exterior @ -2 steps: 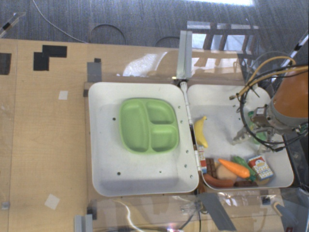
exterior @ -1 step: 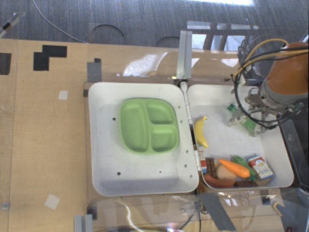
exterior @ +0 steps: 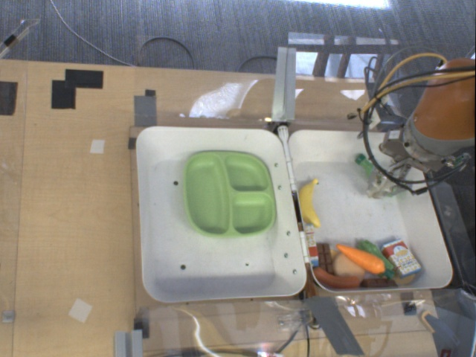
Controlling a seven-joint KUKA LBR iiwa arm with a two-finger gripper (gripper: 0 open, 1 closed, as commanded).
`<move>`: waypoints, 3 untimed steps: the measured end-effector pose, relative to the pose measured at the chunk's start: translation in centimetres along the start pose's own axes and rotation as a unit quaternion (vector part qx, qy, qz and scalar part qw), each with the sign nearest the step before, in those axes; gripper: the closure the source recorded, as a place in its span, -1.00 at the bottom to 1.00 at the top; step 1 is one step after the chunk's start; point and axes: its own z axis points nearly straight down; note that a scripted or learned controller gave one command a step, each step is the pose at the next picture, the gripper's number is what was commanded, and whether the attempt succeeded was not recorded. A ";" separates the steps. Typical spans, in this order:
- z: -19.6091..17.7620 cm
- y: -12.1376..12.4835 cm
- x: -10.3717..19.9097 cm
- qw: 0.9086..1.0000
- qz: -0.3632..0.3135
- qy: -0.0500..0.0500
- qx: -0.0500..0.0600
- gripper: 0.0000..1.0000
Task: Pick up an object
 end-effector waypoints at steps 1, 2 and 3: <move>-6.4 0.6 0.6 0.980 -0.198 0.003 -0.007 1.00; -6.2 0.7 0.5 0.980 -0.198 0.002 -0.009 -1.00; 1.5 -2.3 -4.7 0.980 -0.198 0.002 -0.006 -1.00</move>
